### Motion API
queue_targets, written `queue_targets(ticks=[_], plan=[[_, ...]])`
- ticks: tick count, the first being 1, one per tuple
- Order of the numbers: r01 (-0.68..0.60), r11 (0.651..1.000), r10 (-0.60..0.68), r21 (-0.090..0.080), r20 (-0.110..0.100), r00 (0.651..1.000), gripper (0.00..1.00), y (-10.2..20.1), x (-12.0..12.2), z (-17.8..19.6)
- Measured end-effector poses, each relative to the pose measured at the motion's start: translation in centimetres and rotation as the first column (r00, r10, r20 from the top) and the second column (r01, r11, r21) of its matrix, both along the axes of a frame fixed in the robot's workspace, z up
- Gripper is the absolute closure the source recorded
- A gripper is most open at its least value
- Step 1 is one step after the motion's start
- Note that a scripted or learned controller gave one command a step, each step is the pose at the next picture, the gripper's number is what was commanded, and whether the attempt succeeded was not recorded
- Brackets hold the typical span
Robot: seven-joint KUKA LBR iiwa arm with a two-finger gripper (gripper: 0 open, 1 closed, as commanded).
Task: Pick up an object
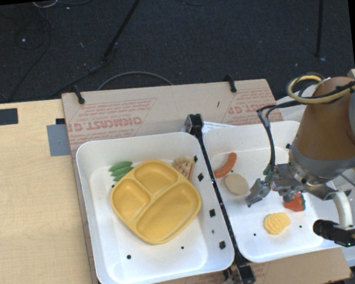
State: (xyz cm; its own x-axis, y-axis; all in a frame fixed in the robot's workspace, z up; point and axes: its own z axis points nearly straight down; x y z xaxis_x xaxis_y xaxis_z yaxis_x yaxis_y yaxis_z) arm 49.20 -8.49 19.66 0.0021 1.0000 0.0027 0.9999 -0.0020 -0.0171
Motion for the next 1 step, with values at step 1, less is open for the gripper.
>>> queue_targets(ticks=[1], plan=[[-0.002,1.0,0.002,-0.002,0.012,1.0,0.0,-0.03,0.27,0.56]])
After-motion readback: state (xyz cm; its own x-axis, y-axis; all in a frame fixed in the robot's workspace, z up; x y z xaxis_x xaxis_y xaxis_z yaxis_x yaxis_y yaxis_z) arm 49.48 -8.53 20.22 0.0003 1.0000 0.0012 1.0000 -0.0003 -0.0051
